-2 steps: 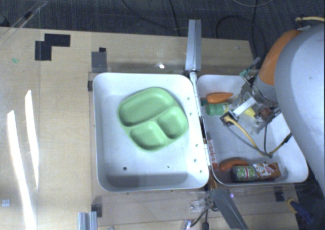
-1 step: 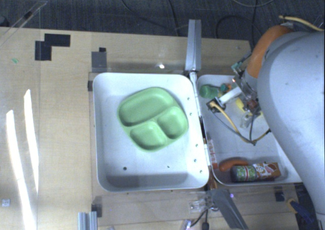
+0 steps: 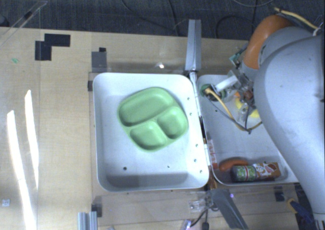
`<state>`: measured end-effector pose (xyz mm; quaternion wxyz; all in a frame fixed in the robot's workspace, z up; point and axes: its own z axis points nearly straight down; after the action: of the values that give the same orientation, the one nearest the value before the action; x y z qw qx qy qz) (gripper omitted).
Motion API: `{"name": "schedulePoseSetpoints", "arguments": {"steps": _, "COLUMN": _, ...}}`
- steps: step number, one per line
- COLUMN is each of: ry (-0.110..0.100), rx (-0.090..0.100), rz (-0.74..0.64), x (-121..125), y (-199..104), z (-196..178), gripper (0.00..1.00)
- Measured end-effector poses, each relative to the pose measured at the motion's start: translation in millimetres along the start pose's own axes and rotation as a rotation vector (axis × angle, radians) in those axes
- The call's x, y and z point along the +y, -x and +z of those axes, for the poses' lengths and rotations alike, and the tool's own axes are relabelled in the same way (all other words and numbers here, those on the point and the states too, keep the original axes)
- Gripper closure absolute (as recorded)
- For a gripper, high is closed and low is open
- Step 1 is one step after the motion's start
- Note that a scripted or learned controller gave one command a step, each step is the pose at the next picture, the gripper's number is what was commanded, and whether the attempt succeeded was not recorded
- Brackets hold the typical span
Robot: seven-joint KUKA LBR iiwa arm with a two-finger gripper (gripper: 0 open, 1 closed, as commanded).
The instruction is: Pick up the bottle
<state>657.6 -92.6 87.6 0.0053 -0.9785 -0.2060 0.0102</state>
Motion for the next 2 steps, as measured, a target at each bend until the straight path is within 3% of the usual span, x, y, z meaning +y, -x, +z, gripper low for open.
{"name": "schedulePoseSetpoints", "arguments": {"steps": 1, "ry": 0.015, "rx": 0.024, "rz": -0.015, "x": -1, "y": -7, "z": -15, "gripper": 1.00}}
{"name": "schedulePoseSetpoints", "arguments": {"steps": 2, "ry": 0.021, "rx": 0.019, "rz": -0.466, "x": -75, "y": 12, "z": -97, "gripper": 1.00}}
